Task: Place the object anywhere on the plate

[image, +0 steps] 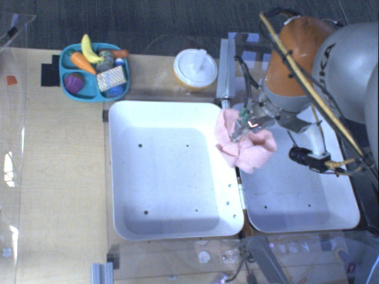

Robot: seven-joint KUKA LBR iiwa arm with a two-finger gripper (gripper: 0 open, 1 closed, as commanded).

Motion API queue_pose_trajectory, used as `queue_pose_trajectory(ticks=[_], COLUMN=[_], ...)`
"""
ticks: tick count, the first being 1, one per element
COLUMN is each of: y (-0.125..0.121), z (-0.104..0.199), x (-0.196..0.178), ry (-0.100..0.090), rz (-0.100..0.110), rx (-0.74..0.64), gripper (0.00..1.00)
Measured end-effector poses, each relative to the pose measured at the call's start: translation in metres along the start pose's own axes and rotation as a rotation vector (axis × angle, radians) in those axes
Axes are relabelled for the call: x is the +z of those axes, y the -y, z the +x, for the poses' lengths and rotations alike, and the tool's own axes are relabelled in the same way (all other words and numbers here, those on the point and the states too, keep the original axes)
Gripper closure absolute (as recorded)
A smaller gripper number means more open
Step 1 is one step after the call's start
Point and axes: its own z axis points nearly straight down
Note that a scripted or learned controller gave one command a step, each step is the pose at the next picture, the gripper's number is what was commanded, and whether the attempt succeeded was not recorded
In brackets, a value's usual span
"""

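Looking at a pink cloth bunched over the right rim of the left bin, half spilling past that rim, probably from being picked up at one spot and sagging everywhere else. Got the gripper pressed into the top of the cloth, just past that same rim. Can't tell if clamped on fabric or merely sitting in the folds. Not on any plate yet. Guessing the target's either the round white dish just behind the bin's far rim or the blue tray of toy food off its far left corner.
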Motion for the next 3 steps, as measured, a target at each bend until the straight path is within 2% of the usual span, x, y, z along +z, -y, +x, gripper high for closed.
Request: queue_pose_trajectory(ticks=[3], y=[-0.002], z=[0.154], x=[-0.021], ry=[0.002], rz=[-0.004], rx=[-1.184], gripper=[1.0])
